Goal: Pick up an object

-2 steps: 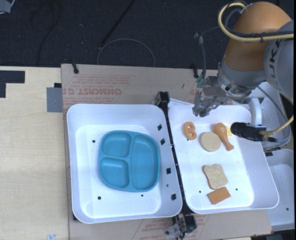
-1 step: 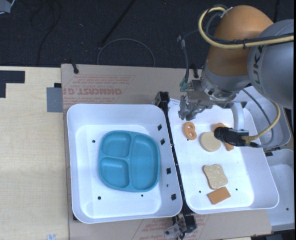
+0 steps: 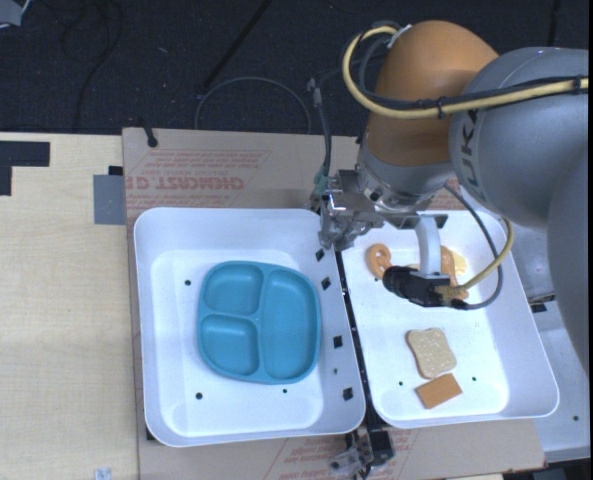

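The gripper hangs over the far inner corner of the right-hand shallow white bin, just beside the ridge where it meets the left-hand shallow white bin. The wrist hardware hides whether it is spread or closed, so I cannot tell, and nothing shows in its hold. Closest to it, just to its right and a little lower in the view, a small tan ring-shaped toy pastry lies flat on the bin floor. It looks light, stiff and smooth, so it would likely skate rather than crush. A pinch across its outer rim seems the surest hold. Farther right a rounded tan-orange piece is partly hidden, so I would not judge its shape. Lower still, well apart from the gripper, a pale brown toast-shaped slice almost touches a flat orange square wafer. Both are thin and lie low, which probably makes them harder to catch by their edges. The white floor looks slick and bare around these two, giving freer room there, while the ring sits near the ridge, so the approach is tighter. Far left and lower, a turquoise three-compartment plastic plate fills much of the other bin.
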